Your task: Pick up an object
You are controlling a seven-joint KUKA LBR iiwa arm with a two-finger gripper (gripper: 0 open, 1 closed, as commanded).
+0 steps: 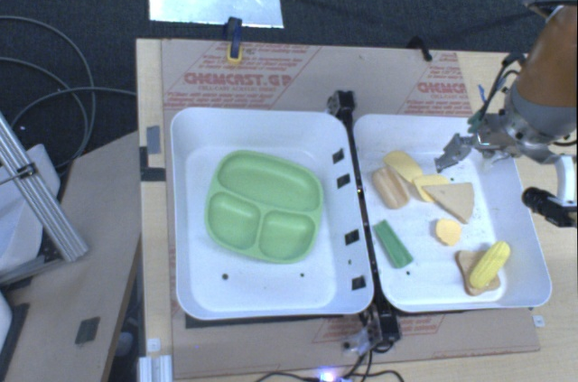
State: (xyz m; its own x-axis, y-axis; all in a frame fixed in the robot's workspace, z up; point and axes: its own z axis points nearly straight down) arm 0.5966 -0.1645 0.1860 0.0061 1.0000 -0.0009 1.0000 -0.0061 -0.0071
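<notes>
Gripper [454, 153] hangs over the upper part of the right bin [533, 276], reaching in from the right w/ the grey wrist behind it; can't tell how it's set from this angle, and nothing shows in its grasp. Nearest candidate is the cheese wedge [454, 200], lying flat just below and slightly inboard of the tip, its thin end touching or nearly touching a yellow piece [403, 165] and a tan bread-like roll [390, 188] to its left. Judgement: approach phase, pick not yet made. To do it well, I'd come straight down over the wedge's thick end, away from the crowded left side, so the neighbours don't get nudged or caught along w/ it. Wedge is low and tapered, so it likely slips unless gripped across its parallel sides, not along the taper. Further out: a small yellow disc [447, 232] just below the wedge, a corn cob [489, 264] resting on a toast slice [469, 274] nr the bin's lower right, and a green stick [393, 244] by the divider. Corn looks an easier alt: rounder, more isolated. Left bin [194, 281] holds a green sectioned plate [264, 206], well apart from all this.
</notes>
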